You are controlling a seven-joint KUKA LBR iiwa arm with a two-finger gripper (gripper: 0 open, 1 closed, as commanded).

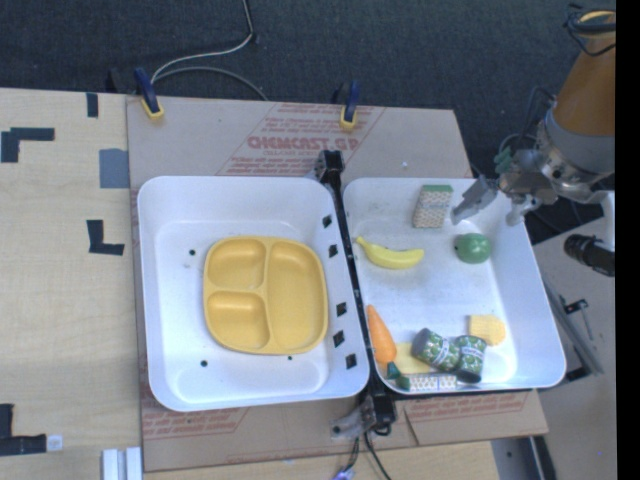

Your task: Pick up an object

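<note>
- The gripper (pixel 495 203) hangs over the upper right part of the right bin (pixel 545 298), its two fingers spread apart with nothing between them; one finger (pixel 470 200) slants toward the bin's middle, the other sits closer to the right wall.
- Just below the gap between the fingers, and a little toward the front of the bench, lies a small green ball-like object (pixel 473 248). It looks like the nearest candidate for the pick, so the coming move is probably a short drop downward and slightly forward.
- That green object is round, so it has no clear long axis and no pointing direction; the angle of the jaws should matter little for it.
- A speckled block (pixel 433 207) stands just to the left of the slanting finger, near but apart from it.
- Further left, a yellow banana (pixel 390 256) lies with its long axis running roughly left to right across the bin, slightly curved, one tip toward the divider.
- At the front of the right bin lie an orange carrot (pixel 381 336), pointing away from the front edge, a yellow wedge (pixel 487 329) and a dark patterned pair of objects (pixel 448 354).
- The left bin (pixel 165 268) holds a yellow divided plate (pixel 266 295), well apart from the gripper.
</note>
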